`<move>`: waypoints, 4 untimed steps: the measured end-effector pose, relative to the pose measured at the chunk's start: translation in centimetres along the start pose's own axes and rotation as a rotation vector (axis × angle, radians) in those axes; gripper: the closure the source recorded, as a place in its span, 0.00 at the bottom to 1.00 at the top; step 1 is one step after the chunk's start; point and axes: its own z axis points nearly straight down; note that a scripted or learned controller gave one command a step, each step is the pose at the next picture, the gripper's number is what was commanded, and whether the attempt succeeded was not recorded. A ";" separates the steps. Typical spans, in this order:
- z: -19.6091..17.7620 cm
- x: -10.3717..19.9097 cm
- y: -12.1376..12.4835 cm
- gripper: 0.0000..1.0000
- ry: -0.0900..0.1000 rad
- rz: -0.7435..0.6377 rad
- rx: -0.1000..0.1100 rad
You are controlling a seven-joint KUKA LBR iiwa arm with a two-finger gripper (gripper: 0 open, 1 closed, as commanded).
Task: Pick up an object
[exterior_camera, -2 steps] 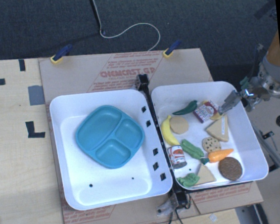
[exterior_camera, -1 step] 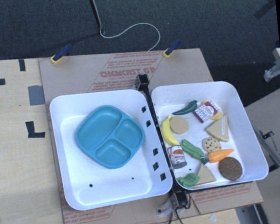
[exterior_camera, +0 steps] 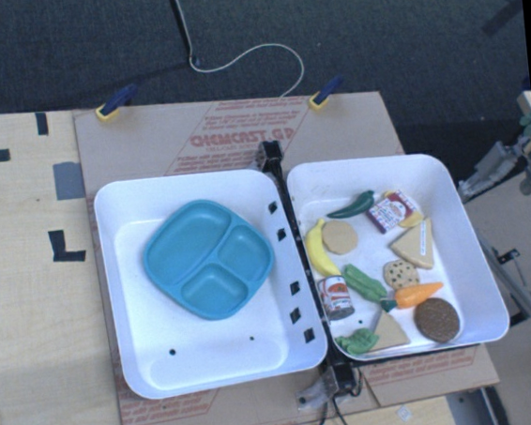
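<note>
The right bin [exterior_camera: 466,233] holds several toy foods. Among them are a yellow banana [exterior_camera: 320,248], a tan round biscuit [exterior_camera: 340,238], a dark green chili [exterior_camera: 352,205] and a red packet [exterior_camera: 390,211]. There are also a pale wedge [exterior_camera: 414,246], a chip cookie [exterior_camera: 399,272], a green pod [exterior_camera: 364,282], an orange carrot [exterior_camera: 415,293], a brown disc [exterior_camera: 437,319], a small can [exterior_camera: 336,297] and a tan triangle [exterior_camera: 389,333]. A grey part of my gripper [exterior_camera: 499,169] shows at the right edge, outside the bin and well apart from all the food.
The left bin [exterior_camera: 121,269] bears a blue divided plate [exterior_camera: 209,258]. Both bins rest on a cardboard sheet [exterior_camera: 238,134] held by two clamps. A white cable [exterior_camera: 249,58] loops over the dark floor behind.
</note>
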 end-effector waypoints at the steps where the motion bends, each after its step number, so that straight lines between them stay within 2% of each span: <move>1: -1.2 -0.3 0.2 1.00 -0.003 0.002 -0.005; 2: 9.9 2.0 0.0 1.00 0.001 0.003 0.009; 3: 15.3 11.6 0.2 1.00 0.002 -0.006 0.005; 4: 4.5 20.4 0.3 1.00 0.001 -0.009 -0.014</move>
